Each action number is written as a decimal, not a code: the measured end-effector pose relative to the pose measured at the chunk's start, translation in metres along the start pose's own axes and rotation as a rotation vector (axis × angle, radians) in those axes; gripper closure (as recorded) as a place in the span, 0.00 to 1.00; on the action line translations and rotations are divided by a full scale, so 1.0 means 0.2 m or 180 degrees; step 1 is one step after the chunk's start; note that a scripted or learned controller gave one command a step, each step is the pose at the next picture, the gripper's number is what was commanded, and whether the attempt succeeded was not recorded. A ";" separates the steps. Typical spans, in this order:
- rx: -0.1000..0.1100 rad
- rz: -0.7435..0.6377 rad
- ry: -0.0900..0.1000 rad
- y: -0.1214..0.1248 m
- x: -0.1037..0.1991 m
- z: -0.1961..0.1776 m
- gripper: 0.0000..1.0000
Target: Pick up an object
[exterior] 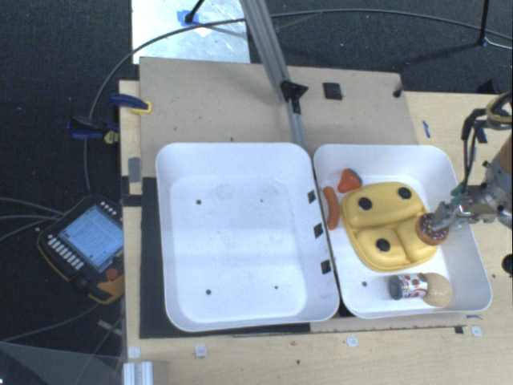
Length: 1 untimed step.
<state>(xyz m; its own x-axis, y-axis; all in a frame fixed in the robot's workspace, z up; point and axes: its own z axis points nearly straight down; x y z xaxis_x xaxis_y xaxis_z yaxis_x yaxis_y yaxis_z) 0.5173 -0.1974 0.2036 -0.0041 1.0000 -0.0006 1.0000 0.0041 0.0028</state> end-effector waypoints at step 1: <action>-0.0001 -0.0025 0.0008 0.09 0.30 -0.05 1.00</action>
